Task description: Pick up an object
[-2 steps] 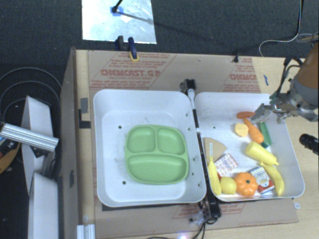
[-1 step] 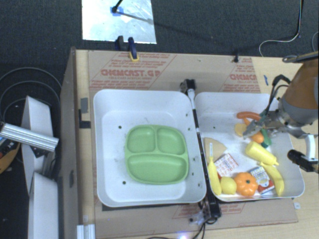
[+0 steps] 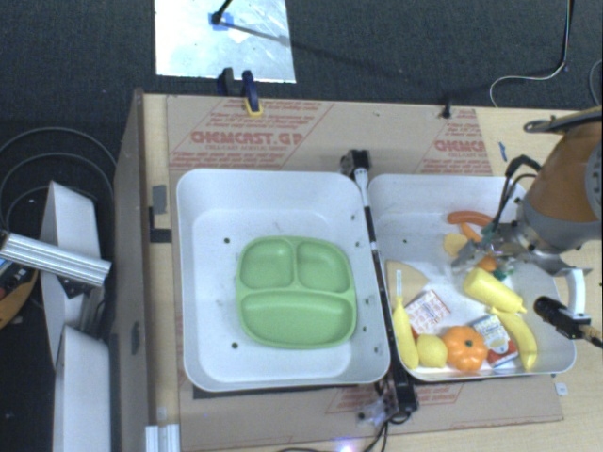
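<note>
Right at the near edge of the right bin sits a little orange pumpkin, with a lemon touching its left side and a red-and-white packet on its right. Now from the business end out: the gripper is down in the right bin, its metal fingers buried in the clutter, so honestly can't tell if they're spread or pinched, or whether anything's actually between them. Just below the tips lies a yellow toy shaped like a squeeze bottle or corn cob, hard to say which; smooth, bright yellow, long axis running from upper left to lower right, narrow end toward the lower right. Just above the gripper is an orange-red carrot or sausage thing lying roughly sideways, and a pale yellow piece just left of the fingers. Two bananas: one curving along the right side, pointing down toward the near rim, another stretched near-to-far along the bin's left wall. Second packet, white with red print, sits between them, so two packets. Behind the gripper, the grey arm with its orange band comes in from the right. The left bin has one green divided plate with three compartments, lying flat in the middle. Two bins, side by side and touching.
</note>
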Controlling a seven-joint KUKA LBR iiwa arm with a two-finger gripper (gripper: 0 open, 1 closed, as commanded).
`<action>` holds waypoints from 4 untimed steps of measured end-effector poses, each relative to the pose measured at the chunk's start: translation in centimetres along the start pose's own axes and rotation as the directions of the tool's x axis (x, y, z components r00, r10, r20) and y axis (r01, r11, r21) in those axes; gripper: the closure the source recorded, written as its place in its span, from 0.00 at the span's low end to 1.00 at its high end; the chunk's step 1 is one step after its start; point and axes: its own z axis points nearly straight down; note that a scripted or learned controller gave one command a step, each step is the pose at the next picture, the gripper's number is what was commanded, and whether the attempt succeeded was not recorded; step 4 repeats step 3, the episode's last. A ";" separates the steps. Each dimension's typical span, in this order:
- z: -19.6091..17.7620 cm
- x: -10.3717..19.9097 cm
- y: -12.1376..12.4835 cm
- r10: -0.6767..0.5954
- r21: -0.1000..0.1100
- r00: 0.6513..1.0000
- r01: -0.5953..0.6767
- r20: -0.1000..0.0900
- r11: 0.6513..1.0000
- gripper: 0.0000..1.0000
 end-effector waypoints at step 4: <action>1.5 0.4 4.0 -0.001 -0.002 1.000 0.001 0.001 1.000 0.00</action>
